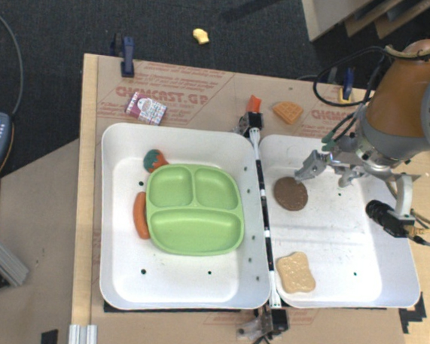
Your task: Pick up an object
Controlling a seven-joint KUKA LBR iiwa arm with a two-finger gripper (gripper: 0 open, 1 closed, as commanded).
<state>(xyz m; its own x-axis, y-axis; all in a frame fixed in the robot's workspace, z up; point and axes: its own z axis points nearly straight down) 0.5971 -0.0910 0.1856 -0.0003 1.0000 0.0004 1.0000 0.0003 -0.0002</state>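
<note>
In the right bin (385, 293) a round brown patty (291, 194) lies near the left wall, and a beige bread slice (296, 273) rests at the front left corner. My gripper (328, 172) hovers over the bin's back part, just up and right of the patty. It is open, with nothing between its fingers (309, 167). The left bin (114, 271) holds a green divided plate (194, 208), an orange sausage-shaped piece (141, 215) along the plate's left side, and a small green and red piece (154, 159) at the plate's back left corner.
An orange waffle-like piece (286, 112) and a small pink and white packet (145, 108) lie on the cardboard behind the bins. Blue clamps (126, 53) hold the board's back edge. A black and orange clip (251, 116) sits at the bins' shared wall.
</note>
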